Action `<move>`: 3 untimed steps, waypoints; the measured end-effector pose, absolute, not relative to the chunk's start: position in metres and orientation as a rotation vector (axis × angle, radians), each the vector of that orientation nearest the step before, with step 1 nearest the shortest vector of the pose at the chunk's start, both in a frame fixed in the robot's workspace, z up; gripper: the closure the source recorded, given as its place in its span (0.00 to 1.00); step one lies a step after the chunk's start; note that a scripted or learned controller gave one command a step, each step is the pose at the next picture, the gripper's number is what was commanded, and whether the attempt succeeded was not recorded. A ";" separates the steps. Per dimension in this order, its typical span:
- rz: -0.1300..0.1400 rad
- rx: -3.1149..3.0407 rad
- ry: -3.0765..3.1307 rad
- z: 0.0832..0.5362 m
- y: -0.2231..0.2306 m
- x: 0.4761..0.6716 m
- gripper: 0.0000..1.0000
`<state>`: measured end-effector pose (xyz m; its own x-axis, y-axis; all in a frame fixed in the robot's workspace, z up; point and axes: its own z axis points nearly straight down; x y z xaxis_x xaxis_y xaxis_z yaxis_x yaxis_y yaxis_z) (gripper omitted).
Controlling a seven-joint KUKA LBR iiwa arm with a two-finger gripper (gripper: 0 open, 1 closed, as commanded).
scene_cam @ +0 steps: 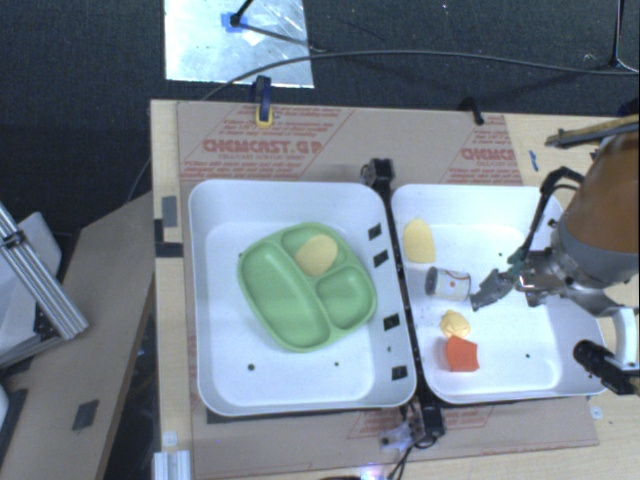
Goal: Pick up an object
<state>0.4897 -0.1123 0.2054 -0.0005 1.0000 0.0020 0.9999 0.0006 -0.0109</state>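
In the left bin (215,298) sits a green plate (300,288) with a yellow lump (317,255) in one pocket. In the right bin (540,368) lie a yellow piece (418,239), a small can (447,284), another yellow bit (455,323) and an orange block (461,354). My gripper (490,290) is just beside the can, likely to grab it. I cannot tell how wide it is.

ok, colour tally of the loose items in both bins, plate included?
Yellow: 3 — one on the green plate, two in the right bin
Green: 1 — plate
Orange: 1
Grey-white cylinder: 1
Total: 6
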 end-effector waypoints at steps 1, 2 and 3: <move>-0.001 -2.218 -2.225 0.211 -0.112 0.492 0.00; 0.003 -2.219 -2.219 0.155 -0.122 0.492 0.00; 0.001 -2.219 -2.220 0.093 -0.125 0.491 0.00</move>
<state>0.4907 -0.1248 0.0929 -0.0006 1.0000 0.0013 1.0000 0.0006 -0.0026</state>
